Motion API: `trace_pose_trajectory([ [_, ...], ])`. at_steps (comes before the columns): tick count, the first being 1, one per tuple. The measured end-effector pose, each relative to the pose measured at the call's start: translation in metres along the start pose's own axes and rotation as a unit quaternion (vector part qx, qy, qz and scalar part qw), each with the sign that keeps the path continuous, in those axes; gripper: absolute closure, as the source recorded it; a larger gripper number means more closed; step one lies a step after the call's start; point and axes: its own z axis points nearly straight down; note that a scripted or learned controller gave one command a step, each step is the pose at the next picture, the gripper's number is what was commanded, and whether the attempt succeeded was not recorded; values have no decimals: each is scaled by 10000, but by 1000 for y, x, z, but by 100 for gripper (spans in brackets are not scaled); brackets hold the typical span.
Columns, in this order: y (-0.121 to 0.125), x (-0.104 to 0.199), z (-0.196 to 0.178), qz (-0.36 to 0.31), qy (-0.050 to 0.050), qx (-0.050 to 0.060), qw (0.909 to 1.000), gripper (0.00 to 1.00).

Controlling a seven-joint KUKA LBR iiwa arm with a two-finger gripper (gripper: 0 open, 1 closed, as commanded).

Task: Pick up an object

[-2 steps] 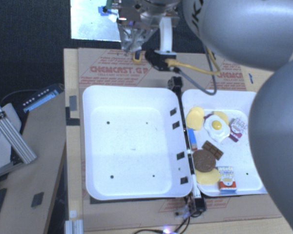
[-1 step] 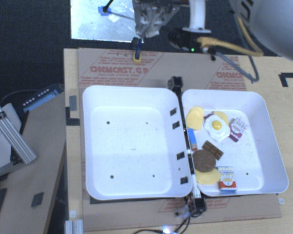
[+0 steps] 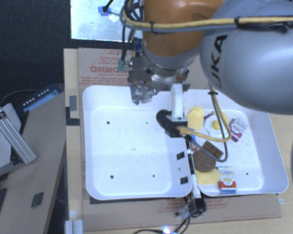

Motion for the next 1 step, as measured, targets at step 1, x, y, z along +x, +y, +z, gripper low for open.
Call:
trace_pose_trajectory([
  [1, -30, 21, -184, -45, 80, -176, 9998, 100],
])
